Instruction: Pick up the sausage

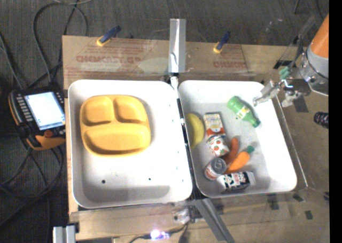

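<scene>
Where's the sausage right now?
The sausage lies in the right bin, low and near the middle, between the small can and the carrot.

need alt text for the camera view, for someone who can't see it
The gripper hangs over the right bin's upper right corner, near a green bottle and apart from the sausage, which lies among a carrot, cans, cartons and a banana. The left bin holds a yellow divided plate.
</scene>
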Tool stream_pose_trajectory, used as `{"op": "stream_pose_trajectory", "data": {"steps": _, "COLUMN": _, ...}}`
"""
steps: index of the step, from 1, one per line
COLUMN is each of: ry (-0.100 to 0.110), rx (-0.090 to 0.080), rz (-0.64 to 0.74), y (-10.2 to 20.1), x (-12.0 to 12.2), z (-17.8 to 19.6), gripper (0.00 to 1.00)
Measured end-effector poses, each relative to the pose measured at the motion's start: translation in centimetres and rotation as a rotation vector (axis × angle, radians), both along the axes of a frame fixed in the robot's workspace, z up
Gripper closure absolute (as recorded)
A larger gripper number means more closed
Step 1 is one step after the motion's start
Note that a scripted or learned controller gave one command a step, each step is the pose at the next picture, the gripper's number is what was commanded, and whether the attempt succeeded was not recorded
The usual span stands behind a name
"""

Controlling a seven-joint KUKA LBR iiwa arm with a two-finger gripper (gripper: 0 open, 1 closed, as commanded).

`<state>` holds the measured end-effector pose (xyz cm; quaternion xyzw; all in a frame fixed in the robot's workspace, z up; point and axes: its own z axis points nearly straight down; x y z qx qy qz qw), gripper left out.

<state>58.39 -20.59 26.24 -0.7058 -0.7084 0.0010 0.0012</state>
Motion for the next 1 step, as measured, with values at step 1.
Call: {"op": "stream_pose_trajectory", "data": {"steps": 1, "ry": 0.000, "rx": 0.000, "rz": 0.083, "y": 2.63, "x": -1.83, "z": -8.42, "gripper": 0.00}}
